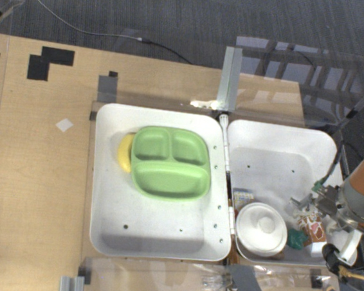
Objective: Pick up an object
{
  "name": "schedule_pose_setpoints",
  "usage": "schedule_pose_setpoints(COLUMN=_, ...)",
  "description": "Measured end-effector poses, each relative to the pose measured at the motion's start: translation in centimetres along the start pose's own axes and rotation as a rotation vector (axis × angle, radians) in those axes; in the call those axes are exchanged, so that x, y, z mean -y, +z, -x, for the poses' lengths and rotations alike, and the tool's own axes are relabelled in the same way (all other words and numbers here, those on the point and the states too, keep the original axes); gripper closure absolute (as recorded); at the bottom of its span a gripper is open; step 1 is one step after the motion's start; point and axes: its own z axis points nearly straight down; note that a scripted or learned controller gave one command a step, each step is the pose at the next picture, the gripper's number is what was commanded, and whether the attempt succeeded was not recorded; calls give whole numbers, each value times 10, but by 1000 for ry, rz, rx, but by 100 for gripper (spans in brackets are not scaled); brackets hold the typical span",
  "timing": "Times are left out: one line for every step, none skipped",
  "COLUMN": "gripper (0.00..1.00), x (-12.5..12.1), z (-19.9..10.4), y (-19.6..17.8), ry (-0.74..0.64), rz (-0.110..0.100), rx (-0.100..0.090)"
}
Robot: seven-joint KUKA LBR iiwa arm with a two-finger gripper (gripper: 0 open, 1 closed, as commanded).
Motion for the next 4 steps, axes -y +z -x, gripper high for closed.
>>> schedule_pose_setpoints(gripper=0, x=-42, z=-28, y=9, ry=-162, rz=5, rx=3)
schedule_pose_setpoints(gripper=0, x=-6, z=-9, y=-59, ry=-379, rz=2, rx=4)
schedule_pose_setpoints(gripper=0, x=-2, z=1, y=9, ry=-474, rz=7, rx=3)
schedule_pose_setpoints(gripper=100, x=-4, z=1, y=-3, ry=-473, rz=13, rx=5)
